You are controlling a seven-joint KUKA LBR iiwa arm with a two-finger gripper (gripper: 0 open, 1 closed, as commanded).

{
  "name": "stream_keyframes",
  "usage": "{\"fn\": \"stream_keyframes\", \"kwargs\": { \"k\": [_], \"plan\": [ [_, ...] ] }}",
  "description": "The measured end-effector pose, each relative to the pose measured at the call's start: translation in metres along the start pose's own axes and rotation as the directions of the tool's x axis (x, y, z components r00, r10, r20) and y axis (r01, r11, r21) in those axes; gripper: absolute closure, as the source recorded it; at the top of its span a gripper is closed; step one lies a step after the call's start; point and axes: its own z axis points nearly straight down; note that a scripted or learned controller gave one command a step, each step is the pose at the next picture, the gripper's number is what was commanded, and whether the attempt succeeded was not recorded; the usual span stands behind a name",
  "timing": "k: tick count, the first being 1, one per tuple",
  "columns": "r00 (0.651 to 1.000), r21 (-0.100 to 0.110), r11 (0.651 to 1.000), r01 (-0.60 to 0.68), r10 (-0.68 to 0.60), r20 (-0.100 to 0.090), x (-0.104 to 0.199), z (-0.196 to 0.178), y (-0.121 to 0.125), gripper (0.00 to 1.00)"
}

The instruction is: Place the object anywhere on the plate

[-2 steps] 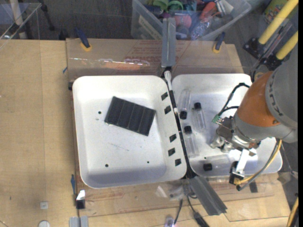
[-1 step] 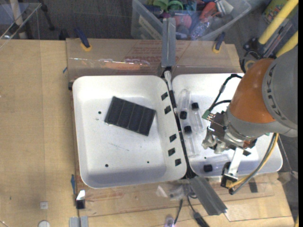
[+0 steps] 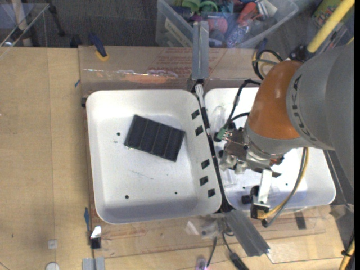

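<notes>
A flat, dark, ridged rectangular plate (image 3: 154,138) lies in the left bin (image 3: 112,204), toward its back middle. The arm, with its orange band (image 3: 275,106), reaches in from the right over the right bin (image 3: 320,190). My gripper (image 3: 230,161) points down into the right bin, close to the divider between the bins. A small pale, see-through thing (image 3: 217,116) lies at the back left of the right bin, just beyond the gripper. The arm's body hides whatever lies under the wrist.
A divider with black clips (image 3: 203,163) runs between the two bins. A clear tub of colourful toys (image 3: 225,7) stands behind the bins. Cables (image 3: 298,184) loop off the wrist over the right bin. Bare wooden bench (image 3: 39,151) stretches out to the left.
</notes>
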Motion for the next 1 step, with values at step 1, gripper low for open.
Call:
{"fn": "stream_keyframes", "kwargs": {
  "k": [1],
  "plan": [
    [0.999, 0.004, 0.999, 0.042, -0.042, 0.000, 0.0496, 0.0001, -0.0398, 1.00]
  ]
}}
